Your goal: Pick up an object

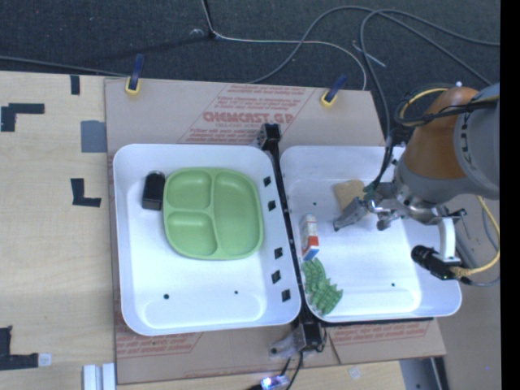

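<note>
Cardboard sheet (244, 108) is lying under both bins, clamped at the back with two yellow clips, and it's all sitting on a light wood bench (49, 242) with dark carpet and loose cables behind. Left bin (138, 299) is holding a green divided plate (214, 214) with a small black block (153, 191) touching its left edge. Right bin (406, 299) is holding a tan piece (349, 191), a small white-and-red tube (309, 236) and a green leafy thing (322, 285) (near the divider). Gripper (351, 215) is hanging just below the tan piece, fingers looking spread with nothing between them.
</note>
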Controlling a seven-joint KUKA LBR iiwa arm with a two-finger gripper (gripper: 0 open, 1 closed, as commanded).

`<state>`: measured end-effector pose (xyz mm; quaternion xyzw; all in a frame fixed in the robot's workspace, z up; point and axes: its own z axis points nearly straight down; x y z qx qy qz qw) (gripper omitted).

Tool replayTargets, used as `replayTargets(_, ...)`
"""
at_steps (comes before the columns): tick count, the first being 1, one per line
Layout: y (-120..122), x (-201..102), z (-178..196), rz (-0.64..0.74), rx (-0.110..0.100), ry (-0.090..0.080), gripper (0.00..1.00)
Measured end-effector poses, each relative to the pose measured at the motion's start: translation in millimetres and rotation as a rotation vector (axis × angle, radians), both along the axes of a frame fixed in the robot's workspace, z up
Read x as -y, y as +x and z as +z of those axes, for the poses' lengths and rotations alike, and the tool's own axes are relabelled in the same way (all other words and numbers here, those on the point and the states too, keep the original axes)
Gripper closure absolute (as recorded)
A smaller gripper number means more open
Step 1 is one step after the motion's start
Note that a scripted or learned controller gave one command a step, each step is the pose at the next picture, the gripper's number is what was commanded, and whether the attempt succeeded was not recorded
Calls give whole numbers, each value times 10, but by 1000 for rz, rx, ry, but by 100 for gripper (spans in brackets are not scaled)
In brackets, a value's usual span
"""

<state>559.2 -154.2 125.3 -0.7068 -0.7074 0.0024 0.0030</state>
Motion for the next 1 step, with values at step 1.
replayTargets(1,2,-2,-420,1,8,-3,0)
